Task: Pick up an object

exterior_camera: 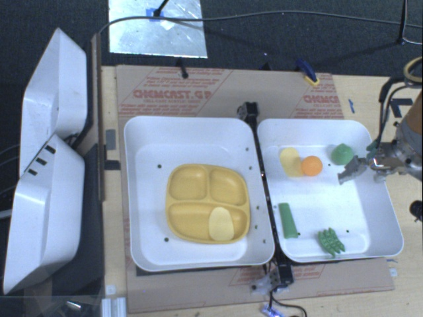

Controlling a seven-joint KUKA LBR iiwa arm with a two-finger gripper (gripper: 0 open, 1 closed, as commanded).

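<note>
I read "CHEMCAST GP" printed in red on the brown board [198,88] under the bins, once at upper left, again at upper right.

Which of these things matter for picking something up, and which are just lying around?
For the job:
gripper
green ball
orange ball
yellow piece
green stick
green ridged toy
right bin

Lying about:
left bin
yellow tray
pale oval
metal sheet
</note>
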